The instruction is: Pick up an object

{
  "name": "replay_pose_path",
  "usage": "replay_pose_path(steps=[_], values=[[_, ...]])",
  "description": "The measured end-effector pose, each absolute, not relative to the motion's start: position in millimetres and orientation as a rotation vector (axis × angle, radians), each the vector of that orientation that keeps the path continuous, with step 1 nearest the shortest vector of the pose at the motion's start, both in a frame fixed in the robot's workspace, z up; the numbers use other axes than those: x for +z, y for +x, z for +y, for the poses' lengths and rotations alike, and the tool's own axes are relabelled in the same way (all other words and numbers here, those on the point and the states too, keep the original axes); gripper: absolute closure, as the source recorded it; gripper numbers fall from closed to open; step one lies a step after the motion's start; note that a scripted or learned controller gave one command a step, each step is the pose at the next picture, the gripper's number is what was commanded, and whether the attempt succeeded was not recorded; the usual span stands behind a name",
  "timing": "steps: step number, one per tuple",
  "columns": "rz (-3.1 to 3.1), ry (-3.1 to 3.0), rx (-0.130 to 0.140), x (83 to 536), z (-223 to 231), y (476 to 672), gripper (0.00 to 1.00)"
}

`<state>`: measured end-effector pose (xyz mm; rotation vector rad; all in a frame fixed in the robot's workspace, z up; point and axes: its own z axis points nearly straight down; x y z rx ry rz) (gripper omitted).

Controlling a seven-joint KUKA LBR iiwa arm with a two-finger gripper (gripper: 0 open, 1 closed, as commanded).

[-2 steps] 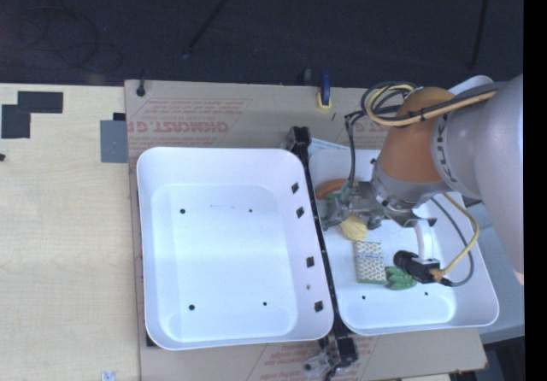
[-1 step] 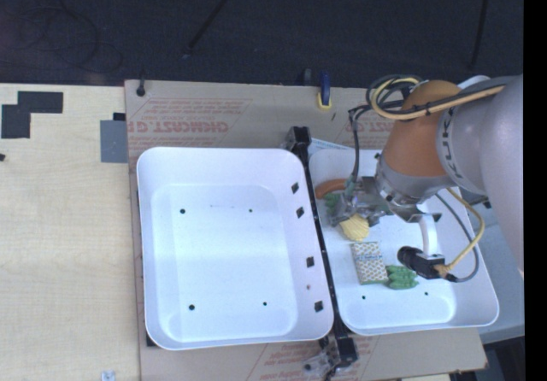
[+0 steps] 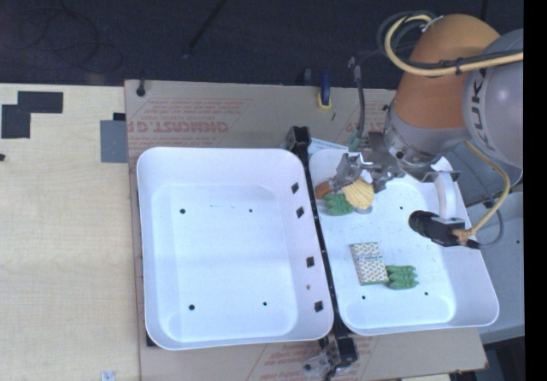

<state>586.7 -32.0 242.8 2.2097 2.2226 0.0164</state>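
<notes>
- The gripper point(image 3: 357, 172) hangs low at the far left corner of the right bin point(image 3: 479, 307), just over a cluster of a yellow ridged toy point(image 3: 361, 194), a green leafy toy point(image 3: 336, 204) and an orange piece point(image 3: 323, 190).
- How wide it stands, or whether it grips anything, cannot be told.
- A patterned square packet point(image 3: 367, 262) lies mid-bin, touching a green lumpy toy point(image 3: 401, 277).
- The left bin point(image 3: 154, 225) sits alongside.
</notes>
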Motion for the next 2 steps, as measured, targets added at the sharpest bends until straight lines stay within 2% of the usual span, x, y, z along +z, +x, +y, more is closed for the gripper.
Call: replay_pose_path(steps=[1,2], values=[[2.23,2.215,0.0,254,38,586.9,1.0],[2.228,2.213,0.007,330,90,580.6,1.0]])
